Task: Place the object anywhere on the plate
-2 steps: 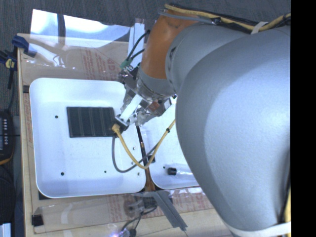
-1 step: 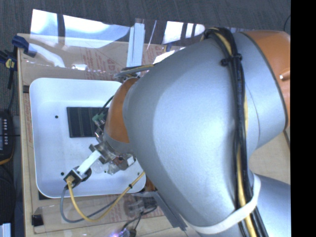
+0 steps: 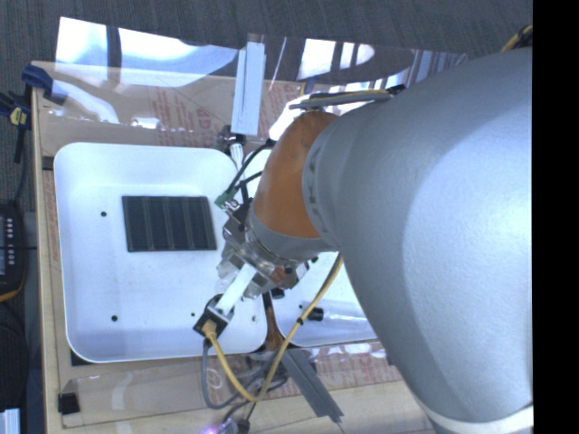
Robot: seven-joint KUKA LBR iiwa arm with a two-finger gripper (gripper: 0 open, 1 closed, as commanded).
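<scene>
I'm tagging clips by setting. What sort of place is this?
Probably a robotics lab test bench: a big grey robot arm with an orange band reaches over a shallow white bin holding a dark ribbed panel, on a wooden bench fenced by clear plastic sheets.

The bin (image 3: 90,269) looks smooth white plastic, its dark ribbed panel (image 3: 169,223) matt.

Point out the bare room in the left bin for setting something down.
Widest: left bin floor between the dark plate and the near rim. Narrower strips left of and beyond the plate. Crowded at its right edge, where the gripper hangs.
</scene>
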